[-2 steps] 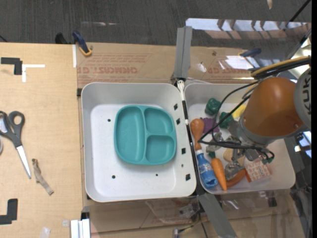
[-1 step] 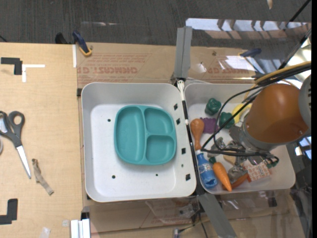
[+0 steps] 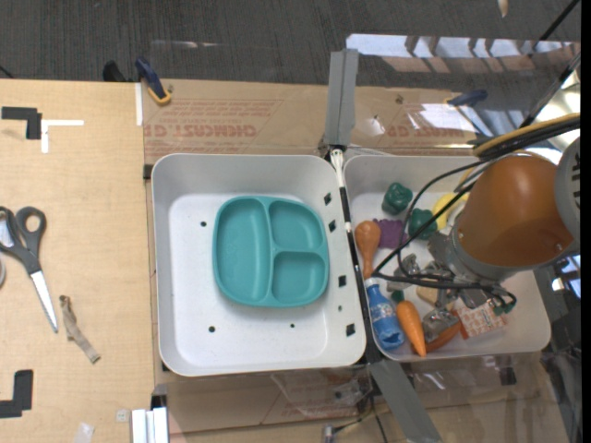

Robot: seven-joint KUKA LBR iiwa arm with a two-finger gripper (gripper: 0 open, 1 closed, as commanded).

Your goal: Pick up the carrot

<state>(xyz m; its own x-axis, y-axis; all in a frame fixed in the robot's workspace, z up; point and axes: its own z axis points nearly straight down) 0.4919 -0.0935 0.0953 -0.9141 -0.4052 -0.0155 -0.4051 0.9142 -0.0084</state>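
Observation:
The carrot [image 3: 412,328] is a short orange piece lying near the front wall of the right bin [image 3: 531,335], just right of a blue bottle [image 3: 381,313]. My gripper [image 3: 441,305] hangs low over the middle of this bin, under the arm's orange band [image 3: 512,215]. It sits slightly right of and behind the carrot, among cables and clutter. The wrist hides much of what lies under it, and I see nothing clearly held.
The right bin also holds an orange pear-shaped toy [image 3: 367,238], a purple piece [image 3: 392,233], green pieces [image 3: 398,197], a yellow item [image 3: 446,207] and a red-and-white packet [image 3: 477,320]. A teal divided plate [image 3: 271,250] lies in the left bin [image 3: 175,275]. Scissors [image 3: 30,252] rest on the bench at left.

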